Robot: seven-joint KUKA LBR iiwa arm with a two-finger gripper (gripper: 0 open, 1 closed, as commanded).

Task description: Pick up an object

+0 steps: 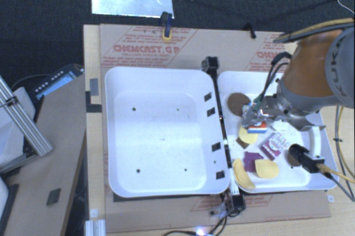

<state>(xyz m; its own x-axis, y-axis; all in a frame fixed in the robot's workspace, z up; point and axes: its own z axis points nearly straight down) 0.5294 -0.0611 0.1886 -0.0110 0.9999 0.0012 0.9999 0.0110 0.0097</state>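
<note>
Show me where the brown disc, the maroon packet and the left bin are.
brown disc (237, 101): camera view, middle of its flat top.
maroon packet (274, 145): camera view, middle of its printed face.
left bin (161, 135): camera view, bare floor of the bin.

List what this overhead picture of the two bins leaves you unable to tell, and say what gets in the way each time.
1. Camera view: the right bin has its upper right part hidden beneath the arm.
2. Camera view: the small blue, white and red thing lies partly under the gripper and is too small to identify.
3. Camera view: the purple packet bears print too small to read.
</note>
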